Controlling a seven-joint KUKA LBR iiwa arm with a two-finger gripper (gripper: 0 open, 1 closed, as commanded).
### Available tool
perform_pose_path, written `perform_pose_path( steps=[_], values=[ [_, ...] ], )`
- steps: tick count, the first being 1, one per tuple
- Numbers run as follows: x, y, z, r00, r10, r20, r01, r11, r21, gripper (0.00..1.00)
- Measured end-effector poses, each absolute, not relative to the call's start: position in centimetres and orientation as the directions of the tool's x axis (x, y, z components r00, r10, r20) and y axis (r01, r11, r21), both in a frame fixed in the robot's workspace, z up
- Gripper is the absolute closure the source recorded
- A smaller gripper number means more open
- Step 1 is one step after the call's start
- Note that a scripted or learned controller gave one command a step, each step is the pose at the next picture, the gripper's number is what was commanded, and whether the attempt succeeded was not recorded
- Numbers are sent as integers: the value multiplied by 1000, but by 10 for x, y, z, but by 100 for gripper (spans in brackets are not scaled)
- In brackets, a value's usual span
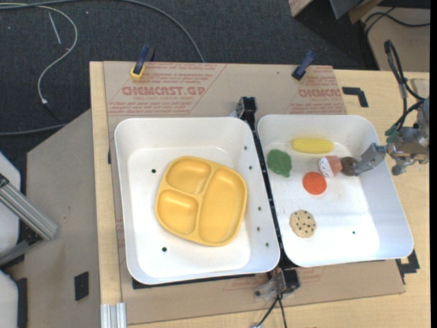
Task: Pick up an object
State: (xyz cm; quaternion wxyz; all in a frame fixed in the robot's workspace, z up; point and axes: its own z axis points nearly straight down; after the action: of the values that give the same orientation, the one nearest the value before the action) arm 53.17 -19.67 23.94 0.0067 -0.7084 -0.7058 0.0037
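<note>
Brown and white, a small cylinder-like toy object [332,165] lies in the right white plastic bin [382,210], towards its far right part, and by its place it looks the likeliest thing to be picked. It rests on the bin floor, so as far as I can judge nothing has been lifted and the whole pick is left to do. At its right end, touching or nearly so, sits the grey end effector [360,162], which comes in over the bin's right rim; whether it is released or clenched I cannot tell, since its tip is small and merges with the dark end of the object.

Just beyond the object, farther back, lies a yellow corn-shaped toy [312,145]. To the left is a green leafy toy [278,162], and nearer than the object an orange-red round toy [314,183]. Nearer again, well apart from the end effector, rests a tan round cookie with dark chips [302,223].

The left white plastic bin [136,251] holds a yellow divided plastic tray [201,200]. Both bins stand on the brown board surface [205,87], with a blue clamp [142,61] at its far edge.

The arm itself is mostly cut off at the right, and the object's exact form is hard to make out.
</note>
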Motion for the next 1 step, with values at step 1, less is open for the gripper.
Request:
perform_pose_path(
  steps=[1],
  values=[
    [534,-196,247,-1,1000,1,1000,1,-1,0]
  ],
)
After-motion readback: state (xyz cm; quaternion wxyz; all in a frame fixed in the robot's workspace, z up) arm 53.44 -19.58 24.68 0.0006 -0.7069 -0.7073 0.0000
